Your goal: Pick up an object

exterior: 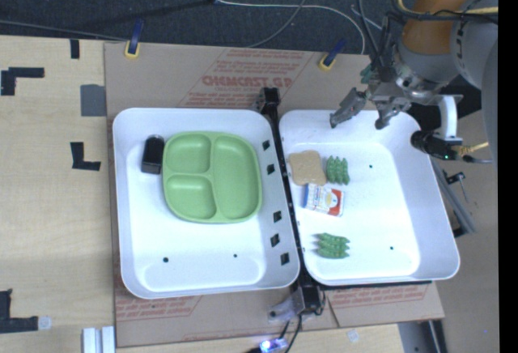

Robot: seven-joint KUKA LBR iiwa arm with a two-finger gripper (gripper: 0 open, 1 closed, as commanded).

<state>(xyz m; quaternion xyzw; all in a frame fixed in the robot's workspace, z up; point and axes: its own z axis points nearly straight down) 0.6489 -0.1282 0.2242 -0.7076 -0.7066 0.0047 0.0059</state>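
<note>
Gripper (362, 115) hangs over the far rim of the right bin (405, 206), fingers spread wide w/ nothing between them, so it's released and carrying nothing. The pickable stuff sits clustered toward the bin's left half at roughly 7 o'clock from the gripper: tan block (306, 167) nearest, green toy (337, 170) just beside it at its 3 o'clock, small carton (324, 199) touching below, and a second green piece (332, 245) further on toward 6 o'clock. My read: nearest target is the tan block, long axis running approx 12-to-6, so the next move is a short travel down-left before descending.
</note>
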